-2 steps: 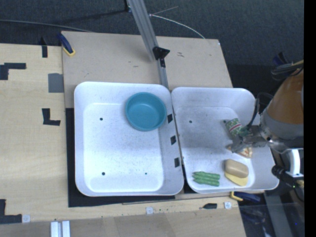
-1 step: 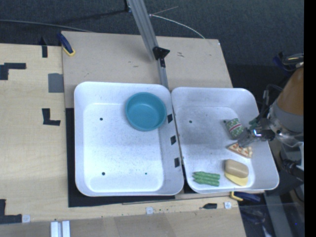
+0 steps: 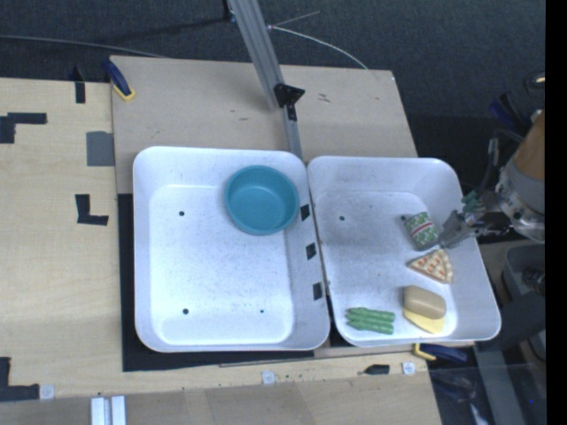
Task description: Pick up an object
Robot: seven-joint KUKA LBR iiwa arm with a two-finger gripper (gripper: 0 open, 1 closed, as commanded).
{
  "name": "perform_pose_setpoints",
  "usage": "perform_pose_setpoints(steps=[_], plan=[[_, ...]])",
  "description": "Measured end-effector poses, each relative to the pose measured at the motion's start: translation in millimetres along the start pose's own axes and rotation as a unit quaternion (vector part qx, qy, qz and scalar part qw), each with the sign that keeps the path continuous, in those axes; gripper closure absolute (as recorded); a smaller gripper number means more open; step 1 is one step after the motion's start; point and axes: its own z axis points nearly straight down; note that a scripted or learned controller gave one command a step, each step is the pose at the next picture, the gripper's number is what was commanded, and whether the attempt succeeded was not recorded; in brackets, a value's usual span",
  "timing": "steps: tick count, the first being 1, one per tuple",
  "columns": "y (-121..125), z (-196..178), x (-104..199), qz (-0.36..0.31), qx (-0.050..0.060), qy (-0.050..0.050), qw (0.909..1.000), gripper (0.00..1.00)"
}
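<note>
The jaws (image 3: 456, 224) are seen at the right wall of the right bin (image 3: 372, 171), just beside a small green and red packet (image 3: 420, 228); whether they are apart or together cannot be told, as the tips are dark and blurred against the bin rim. No object is shown clamped between them.

Four candidate objects are recorded in the right bin. The packet lies nearest the jaws, toward the right wall. A triangular pizza-like slice (image 3: 432, 266) lies just below it. A yellow and tan block (image 3: 424, 308), resembling a sponge or a piece of bread, lies in the lower right corner. A bundle of green beans (image 3: 369, 320) lies near the front wall, left of the block. A blue bowl (image 3: 260, 199) is noted in the left bin (image 3: 168, 264), well apart from the arm. Both bins rest on the table (image 3: 53, 193).

The packet is judged the likeliest target. It is judged light and somewhat crushable, with a glossy and possibly slippery surface. A hold across its narrower sides, at mid-body, is advised. Its closeness to the bin wall is noted as a risk: one finger may foul the wall. The slice lies flat and thin and is judged harder to take hold of.
</note>
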Motion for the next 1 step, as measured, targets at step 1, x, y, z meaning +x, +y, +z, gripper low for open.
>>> perform_pose_setpoints(steps=[1], plan=[[16.7,8.2,43.5,-0.002,0.002,0.001,1.0000,1.00]])
